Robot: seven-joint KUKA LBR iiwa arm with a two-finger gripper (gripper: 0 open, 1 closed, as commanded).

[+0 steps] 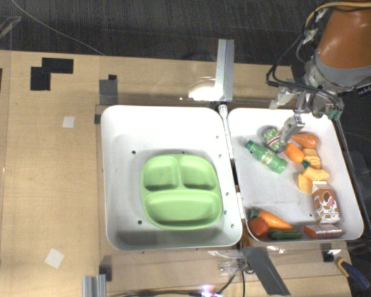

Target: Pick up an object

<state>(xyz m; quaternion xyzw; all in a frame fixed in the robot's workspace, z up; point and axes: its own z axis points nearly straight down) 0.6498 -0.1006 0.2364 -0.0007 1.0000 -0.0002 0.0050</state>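
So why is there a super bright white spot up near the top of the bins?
In the camera view, that is glare: light bouncing off the bench just behind the left bin. In the same view the green tray throws a soft shadow below it, and the small toys in the right bin look slightly blurry.

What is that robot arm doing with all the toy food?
The gripper is reaching down into the right bin, among toy food near a green bottle and an orange carrot. Nothing can be seen held. The left bin holds a green tray.
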